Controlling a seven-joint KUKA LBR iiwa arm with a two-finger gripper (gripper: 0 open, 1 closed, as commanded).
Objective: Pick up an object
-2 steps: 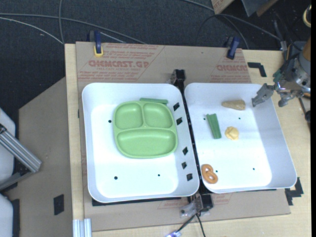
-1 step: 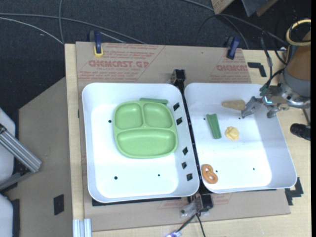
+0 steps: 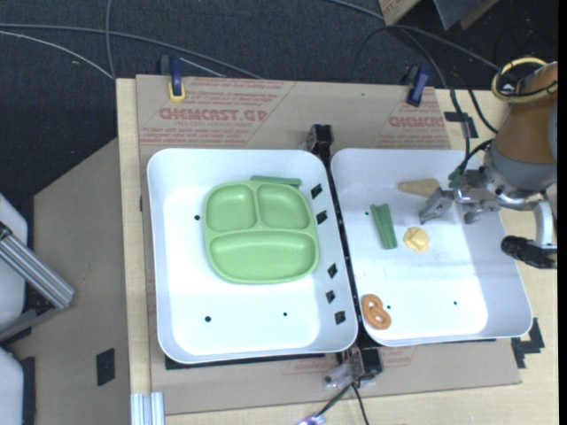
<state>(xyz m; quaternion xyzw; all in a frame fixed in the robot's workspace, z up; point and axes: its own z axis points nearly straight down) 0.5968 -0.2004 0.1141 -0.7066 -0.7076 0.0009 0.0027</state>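
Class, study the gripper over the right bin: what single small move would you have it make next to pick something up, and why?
Probably a short shift toward the yellow piece and then down. The gripper sits in the right bin, between the tan piece and the yellow one, with nothing visible between its fingers. The yellow piece lies close by with bare floor around it, apart from the green stick.

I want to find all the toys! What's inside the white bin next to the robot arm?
The shallow white right bin holds a green stick, a small yellow lump, an orange pretzel shape and a tan piece. The gripper hides the floor directly under it.
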